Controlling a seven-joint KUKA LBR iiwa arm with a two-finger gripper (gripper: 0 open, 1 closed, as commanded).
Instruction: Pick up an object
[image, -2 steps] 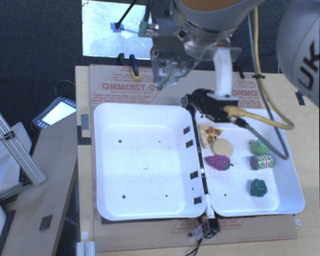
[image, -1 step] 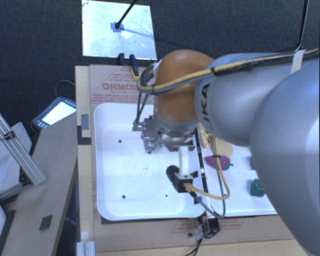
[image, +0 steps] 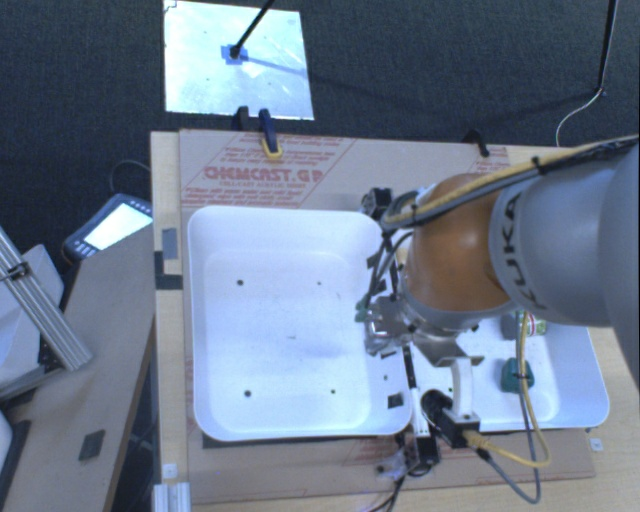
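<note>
- Gripper (image: 395, 345) low over the seam where the two bins meet, under the orange band (image: 450, 250) of the grey arm (image: 565, 245).
- Not possible to tell if spread or closed: too dark and mixed with cables there.
- Nothing seen held in the gripper.
- Small teal object (image: 517, 375) lying in the right bin (image: 592, 402), to the right of the gripper and a little lower in the view, clearly apart from it.
- Small yellow-green object (image: 531, 325) further right of the gripper, near the teal one, partly covered by the arm.
- Left bin (image: 215, 300) starting just left of the gripper.
- Yellow cable (image: 525, 440) hanging in a loop below and right of the gripper, across the front rim of the right bin.
</note>
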